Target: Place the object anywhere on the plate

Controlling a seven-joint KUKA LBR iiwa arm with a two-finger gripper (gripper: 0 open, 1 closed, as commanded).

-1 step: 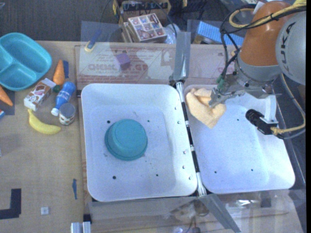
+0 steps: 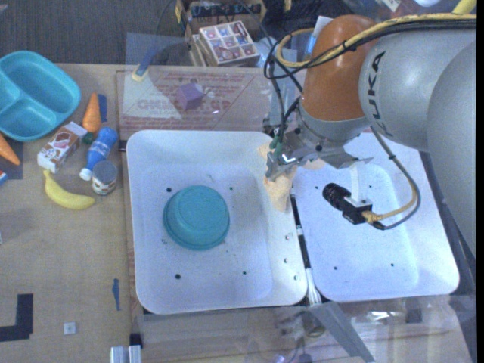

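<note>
A round teal plate (image 2: 197,216) lies in the left white bin (image 2: 151,278), a little left of the bin's middle. A pale cream object (image 2: 278,190) sits at the right edge of that bin, against the divider between the two bins. My gripper (image 2: 278,162) hangs directly over the top of this object, and the wrist hides where they meet. The grey arm with its orange band (image 2: 340,66) reaches in from the right, above the right bin (image 2: 393,278). The plate is about a hand's width left of the gripper.
A black connector (image 2: 342,201) on a yellow cable hangs over the right bin. On the bench to the left lie a blue bowl (image 2: 34,93), a banana (image 2: 66,193), a carrot (image 2: 91,112), a small bottle (image 2: 99,150) and a can (image 2: 105,178). Boxes (image 2: 223,40) stand behind the bins.
</note>
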